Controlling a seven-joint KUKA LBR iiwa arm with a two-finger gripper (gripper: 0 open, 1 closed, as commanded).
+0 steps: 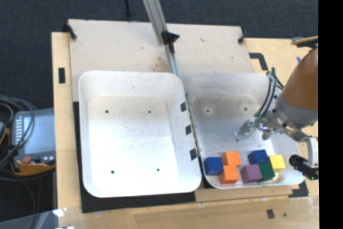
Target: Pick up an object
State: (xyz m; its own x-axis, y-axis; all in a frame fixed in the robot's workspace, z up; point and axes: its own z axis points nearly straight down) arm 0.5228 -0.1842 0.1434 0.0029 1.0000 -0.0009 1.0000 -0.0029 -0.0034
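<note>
Several small blocks lie in a cluster at the front of the right bin [222, 83]: a blue block [213, 165], two orange ones [232, 158] [229, 174], a purple one [250, 173], a second blue one [258, 157], a green one [267, 171] and a yellow one [277, 162]. My gripper [247, 130] hangs over the middle of the right bin, just behind the cluster and above the orange and blue blocks. Nothing shows in its grasp. The arm's orange band [303, 83] is at the right edge.
The left bin [134, 131] sits beside the right one, their rims meeting at the centre. A slanted metal rail [153, 2] rises behind the bins. A pendant with cables [29, 139] lies off the bench at the left.
</note>
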